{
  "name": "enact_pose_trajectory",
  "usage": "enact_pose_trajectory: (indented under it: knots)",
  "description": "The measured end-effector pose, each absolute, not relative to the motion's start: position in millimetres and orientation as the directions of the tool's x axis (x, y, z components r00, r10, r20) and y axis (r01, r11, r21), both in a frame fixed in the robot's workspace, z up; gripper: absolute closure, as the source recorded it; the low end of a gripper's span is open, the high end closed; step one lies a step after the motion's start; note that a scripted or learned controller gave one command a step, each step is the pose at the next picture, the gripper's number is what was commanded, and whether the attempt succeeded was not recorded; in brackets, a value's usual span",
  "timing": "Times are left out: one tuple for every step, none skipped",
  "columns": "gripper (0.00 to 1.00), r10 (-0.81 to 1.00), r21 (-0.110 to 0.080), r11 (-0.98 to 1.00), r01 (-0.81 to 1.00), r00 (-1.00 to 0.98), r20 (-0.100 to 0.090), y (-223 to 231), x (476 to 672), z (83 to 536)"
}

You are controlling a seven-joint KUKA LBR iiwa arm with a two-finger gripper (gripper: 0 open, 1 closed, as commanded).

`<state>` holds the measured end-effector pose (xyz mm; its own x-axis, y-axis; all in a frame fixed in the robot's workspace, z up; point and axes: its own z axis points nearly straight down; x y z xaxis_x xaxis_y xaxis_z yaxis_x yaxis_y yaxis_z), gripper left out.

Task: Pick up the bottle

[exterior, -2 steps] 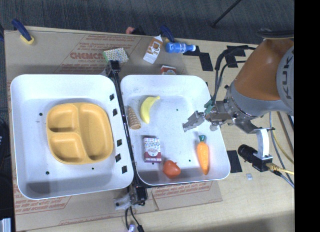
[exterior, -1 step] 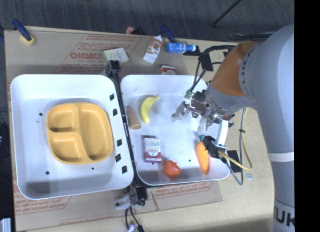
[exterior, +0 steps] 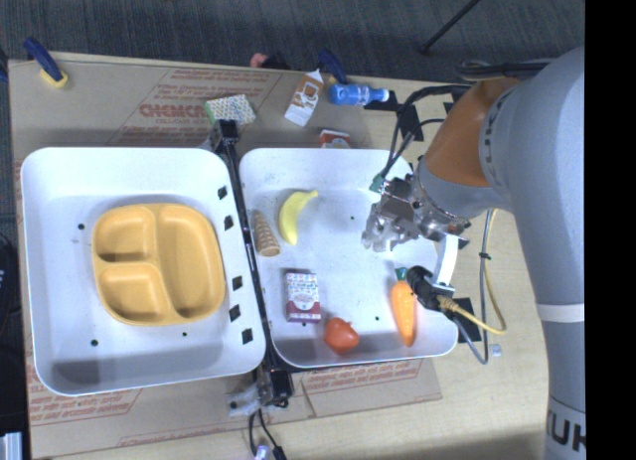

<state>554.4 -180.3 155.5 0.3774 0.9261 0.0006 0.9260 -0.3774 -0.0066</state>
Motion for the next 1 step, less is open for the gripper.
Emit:
enact_pose_trajectory:
  knots:
    - [1.00,0.894,-0.006,-0.448,0.894,0.448,0.000,-154.6,498.6,179.3]
